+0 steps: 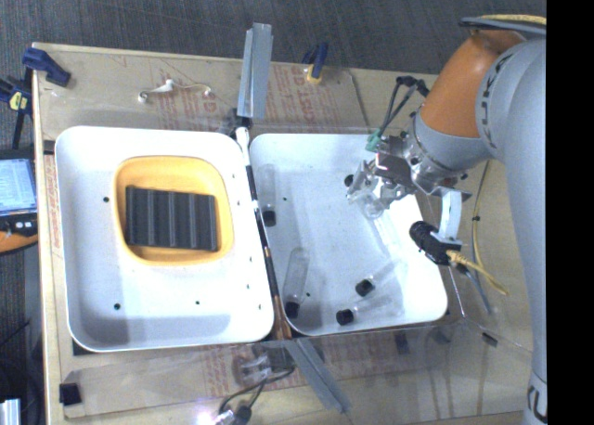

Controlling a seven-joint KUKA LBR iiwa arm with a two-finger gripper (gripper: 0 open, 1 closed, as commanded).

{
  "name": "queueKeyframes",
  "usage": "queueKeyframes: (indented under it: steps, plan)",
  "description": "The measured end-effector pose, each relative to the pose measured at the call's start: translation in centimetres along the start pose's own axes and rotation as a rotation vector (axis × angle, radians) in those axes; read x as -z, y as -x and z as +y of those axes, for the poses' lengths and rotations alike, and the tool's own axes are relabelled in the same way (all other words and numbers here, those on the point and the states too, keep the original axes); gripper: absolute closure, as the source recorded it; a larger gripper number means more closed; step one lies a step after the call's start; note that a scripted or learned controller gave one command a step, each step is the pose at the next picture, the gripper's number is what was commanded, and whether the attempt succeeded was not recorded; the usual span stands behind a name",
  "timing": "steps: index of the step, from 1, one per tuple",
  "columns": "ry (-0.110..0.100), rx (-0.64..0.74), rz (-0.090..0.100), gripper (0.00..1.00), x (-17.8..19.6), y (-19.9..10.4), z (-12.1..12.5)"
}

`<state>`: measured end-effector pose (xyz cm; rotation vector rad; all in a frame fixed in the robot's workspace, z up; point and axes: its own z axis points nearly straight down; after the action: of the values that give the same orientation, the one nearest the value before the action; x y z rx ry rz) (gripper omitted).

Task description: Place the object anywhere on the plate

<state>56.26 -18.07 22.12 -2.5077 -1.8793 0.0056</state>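
At the near edge of the worktop (139,386), a metal bracket and some cabling lie in front of the two white bins. In the right bin (316,228), several clear tubes with dark caps (295,284) lie scattered towards its near wall; which of them is the object to be moved cannot be told. The left bin (83,302) holds the plate (172,173), a yellow-rimmed dish with a dark ribbed insert in its middle. Farther back, the gripper (376,193) hangs over the far right part of the right bin, well apart from the plate. Whether its fingers are spread or closed cannot be told, as glare and clear parts blur them. The step in hand looks like the pick, and the next move calls for a firm grasp before carrying across the wall between the bins. Beyond the worktop, blue clamps (316,59) grip its far edge, and dark carpet lies behind.
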Motion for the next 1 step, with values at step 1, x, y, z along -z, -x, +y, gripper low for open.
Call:
queueKeyframes:
  steps: [1]
  plan:
    - [0.005, 0.109, -0.002, 1.00, 1.72, -6.79, 1.23]
